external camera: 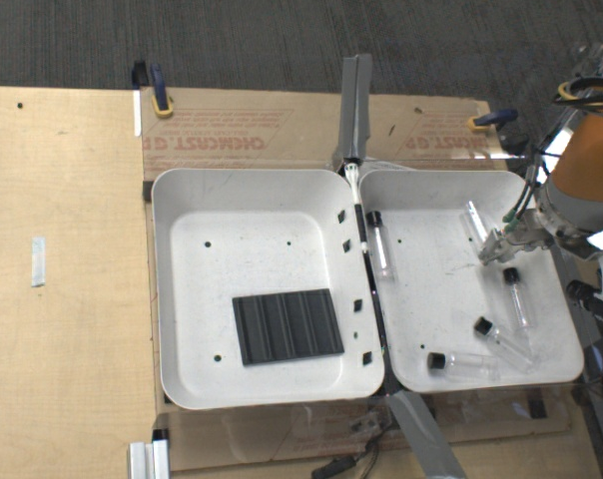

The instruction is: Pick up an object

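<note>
Dark grey carpet fills the top of my feed, and below it a pale wooden bench (62,267) carries a sheet of printed cardboard (242,133) clamped at the back by two blue-and-yellow clips (157,90). On that sheet sit the two white bins, side by side.

From my seat, the left bin (182,218) has one thing in it: a dark ribbed rectangular block (287,325), lying flat toward six o'clock of the bin floor.

Across the right bin (421,257) lie several clear tubes with black caps. One tube (377,241) lies along the nine o'clock wall. Another (474,223) sits toward one o'clock, slanted. A third (516,295) lies near three o'clock with its cap toward twelve. Down at five o'clock I see a loose black cap (483,324) beside another clear tube (509,345), and at six o'clock a capped tube (456,363) lies along the front wall.

My arm (586,173) comes in from three o'clock, orange band showing. Its gripper (501,244) is low over the right bin at about two o'clock, just beside the slanted tube and just above the third tube's cap. I cannot tell how it is set, nor whether anything is in it.
</note>
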Robot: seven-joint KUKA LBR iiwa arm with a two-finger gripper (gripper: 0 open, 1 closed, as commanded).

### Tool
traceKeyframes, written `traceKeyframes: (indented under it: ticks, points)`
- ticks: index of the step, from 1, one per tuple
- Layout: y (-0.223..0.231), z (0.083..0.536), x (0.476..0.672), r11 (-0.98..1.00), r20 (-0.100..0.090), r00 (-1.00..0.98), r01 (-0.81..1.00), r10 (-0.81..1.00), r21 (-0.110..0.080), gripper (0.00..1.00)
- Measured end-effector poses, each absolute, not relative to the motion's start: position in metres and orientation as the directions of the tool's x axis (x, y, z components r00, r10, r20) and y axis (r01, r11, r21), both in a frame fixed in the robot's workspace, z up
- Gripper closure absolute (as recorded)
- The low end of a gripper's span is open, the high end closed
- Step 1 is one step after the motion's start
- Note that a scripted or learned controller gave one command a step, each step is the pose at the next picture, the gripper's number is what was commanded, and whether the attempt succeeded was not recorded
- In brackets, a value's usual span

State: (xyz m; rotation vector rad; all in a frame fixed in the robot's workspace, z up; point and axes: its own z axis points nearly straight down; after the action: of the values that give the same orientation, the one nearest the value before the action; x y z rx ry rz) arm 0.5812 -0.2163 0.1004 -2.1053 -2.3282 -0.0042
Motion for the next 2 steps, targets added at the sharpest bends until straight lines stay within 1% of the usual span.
traceKeyframes:
  ticks: [1, 2]
  points:
    - [-0.215, 0.100, 0.581, 0.102, 0.006, -0.102, 0.995, 0.995, -0.001, 0.00]
    - [-0.212, 0.092, 0.637, 0.163, -0.001, -0.163, 0.987, 0.987, 0.001, 0.00]
